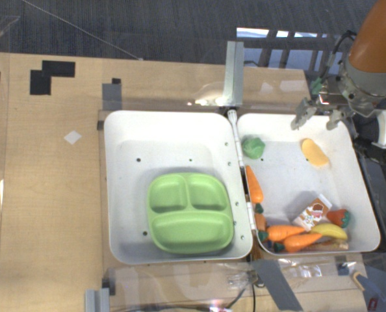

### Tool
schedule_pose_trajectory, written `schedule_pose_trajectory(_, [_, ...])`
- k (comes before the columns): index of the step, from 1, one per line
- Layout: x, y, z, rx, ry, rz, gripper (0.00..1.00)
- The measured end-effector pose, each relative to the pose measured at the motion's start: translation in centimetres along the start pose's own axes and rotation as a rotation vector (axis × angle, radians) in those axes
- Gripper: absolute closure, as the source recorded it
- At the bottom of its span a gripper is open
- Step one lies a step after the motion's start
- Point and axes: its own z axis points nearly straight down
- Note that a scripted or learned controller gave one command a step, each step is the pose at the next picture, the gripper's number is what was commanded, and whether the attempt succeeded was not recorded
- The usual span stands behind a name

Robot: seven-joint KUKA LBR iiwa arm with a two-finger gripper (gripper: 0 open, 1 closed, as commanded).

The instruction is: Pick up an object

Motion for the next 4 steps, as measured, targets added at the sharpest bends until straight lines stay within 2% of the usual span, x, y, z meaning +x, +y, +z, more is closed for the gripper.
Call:
schedule_pose_trajectory(1, [2.2, -0.1, 0.7, -0.001, 0.001, 0.126, 0.0])
schedule_pose_trajectory(2, [-1.3, 0.5, 9.7, 0.001, -0.001, 0.171, 0.0])
schedule_pose_trajectory(3, [-6.4, 1.4, 14.5, -0.001, -0.002, 0.147, 0.0])
schedule_pose_trajectory(4, [-8.0, 1.3, 16.6, -0.007, -0.002, 0.006, 0.0])
